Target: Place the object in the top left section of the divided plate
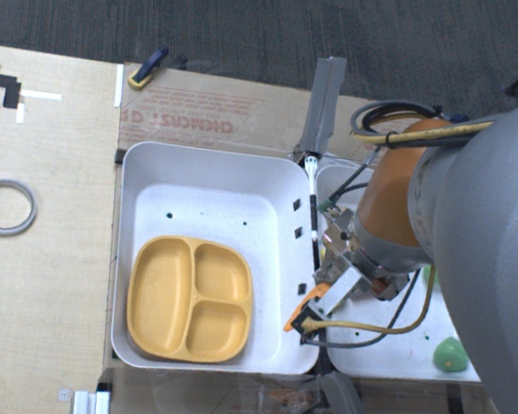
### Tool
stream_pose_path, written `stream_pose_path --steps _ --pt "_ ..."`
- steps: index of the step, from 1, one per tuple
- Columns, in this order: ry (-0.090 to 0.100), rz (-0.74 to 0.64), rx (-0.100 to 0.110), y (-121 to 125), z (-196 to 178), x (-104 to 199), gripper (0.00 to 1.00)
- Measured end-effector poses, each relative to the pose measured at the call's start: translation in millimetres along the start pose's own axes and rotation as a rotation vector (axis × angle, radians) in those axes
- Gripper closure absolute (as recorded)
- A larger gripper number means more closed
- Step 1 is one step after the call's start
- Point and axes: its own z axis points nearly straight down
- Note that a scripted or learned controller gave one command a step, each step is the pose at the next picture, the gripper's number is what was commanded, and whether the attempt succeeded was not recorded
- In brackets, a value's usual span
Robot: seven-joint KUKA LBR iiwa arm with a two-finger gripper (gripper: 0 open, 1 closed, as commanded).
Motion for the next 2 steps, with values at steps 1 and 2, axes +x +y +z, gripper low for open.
stream_pose_path --steps 1,2 --pt "-0.001 0.239 -0.001 -65.0 -27.0 50.4 1.0" --pt "0.001 0.462 -0.001 -30.1 -52.3 15.1 1.0"
